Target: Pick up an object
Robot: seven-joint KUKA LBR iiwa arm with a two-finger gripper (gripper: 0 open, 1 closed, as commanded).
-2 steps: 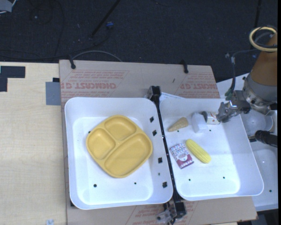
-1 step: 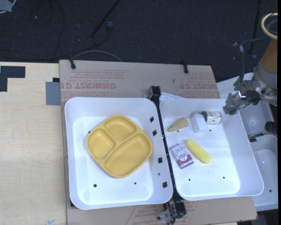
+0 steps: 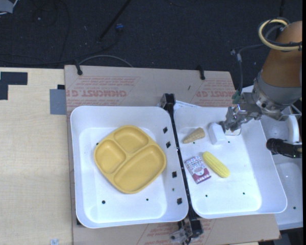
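The tool [image 3: 233, 121] hangs low over the far part of the right bin [image 3: 265, 198], just beside a small white block [image 3: 216, 132]; whether it is open or closed cannot be told. A yellow corn cob [image 3: 215, 165] lies mid-bin, its long axis running from upper left to lower right. Touching its left is a red-and-white packet [image 3: 197, 168]. A pale cone-shaped piece [image 3: 194, 135] points toward the divider. The left bin [image 3: 86, 208] holds a yellow divided plate [image 3: 129, 158].
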